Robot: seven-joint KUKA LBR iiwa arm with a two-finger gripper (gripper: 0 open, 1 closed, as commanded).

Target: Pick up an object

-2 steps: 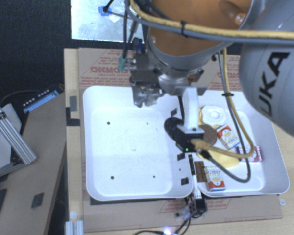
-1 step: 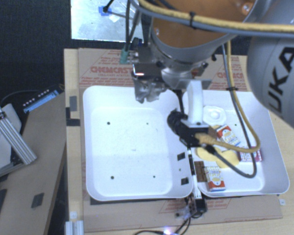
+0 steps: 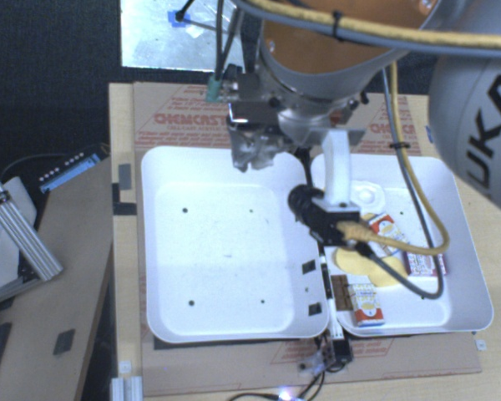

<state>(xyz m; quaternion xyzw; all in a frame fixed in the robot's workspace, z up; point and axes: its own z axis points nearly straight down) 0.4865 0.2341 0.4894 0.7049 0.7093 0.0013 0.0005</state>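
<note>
Overhead, the arm point(image 3: 359, 23) spans the top of the view, its gripper point(image 3: 255, 144) above the far edge of the left bin point(image 3: 167, 224), near the divider. Finger state: cannot be determined; nothing is visible in the grip. Objects lie in the right bin point(image 3: 459, 224): red carton point(image 3: 367, 303), yellow disc point(image 3: 367, 266), white lid point(image 3: 365, 195). All sit right of the gripper and nearer the camera; the carton's long axis runs roughly away from the camera.

Small red-and-white box point(image 3: 368, 307) lies flat in right bin's point(image 3: 472, 306) near corner.
</note>
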